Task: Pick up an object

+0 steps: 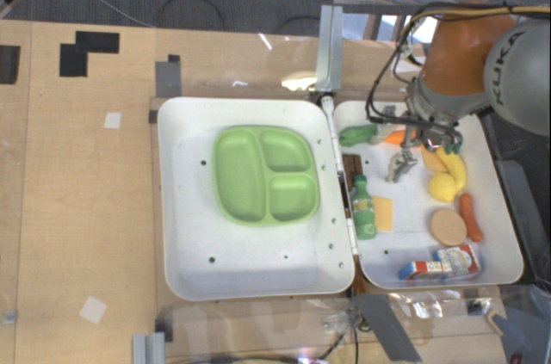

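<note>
Pincer (401, 165) hangs beside the banana (454, 167), but I cannot tell how wide it is. It might slip between toys and grab nothing.

Partial lettering "KU" in dark capitals on the grey arm housing (516, 74) at the right edge (cut off by the frame), print on the red and white carton (441, 266) and the green bottle's label (363, 207) too small to read

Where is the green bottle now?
The green bottle lies in the right bin, along its left wall, beside the yellow cheese slice.
</note>
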Robot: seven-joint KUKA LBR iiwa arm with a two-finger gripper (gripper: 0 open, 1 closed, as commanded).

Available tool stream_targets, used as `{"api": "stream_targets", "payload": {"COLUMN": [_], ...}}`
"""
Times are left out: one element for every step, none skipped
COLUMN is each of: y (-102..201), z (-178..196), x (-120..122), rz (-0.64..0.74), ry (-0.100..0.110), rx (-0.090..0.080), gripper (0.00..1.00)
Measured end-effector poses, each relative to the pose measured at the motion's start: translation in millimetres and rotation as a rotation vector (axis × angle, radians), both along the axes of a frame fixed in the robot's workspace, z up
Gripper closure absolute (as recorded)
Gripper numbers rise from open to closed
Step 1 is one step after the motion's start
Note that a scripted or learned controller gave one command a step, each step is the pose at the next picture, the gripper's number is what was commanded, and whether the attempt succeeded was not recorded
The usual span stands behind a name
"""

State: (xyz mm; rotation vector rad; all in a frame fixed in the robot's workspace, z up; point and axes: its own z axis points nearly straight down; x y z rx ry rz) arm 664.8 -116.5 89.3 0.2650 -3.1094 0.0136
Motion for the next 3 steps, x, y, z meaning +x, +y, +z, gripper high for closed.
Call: {"api": "stream_targets", "payload": {"y": [4.3,-37.1,-35.8], "z": [15.6,55.0,54.1], "x": [8.5,0.7,0.5], "rz": [0.002,0.152,0.153], "ry": [-0.04,-0.033,-0.032], "rx": [0.004,0.009,0.01], "gripper": [1.0,1.0,0.0]}}
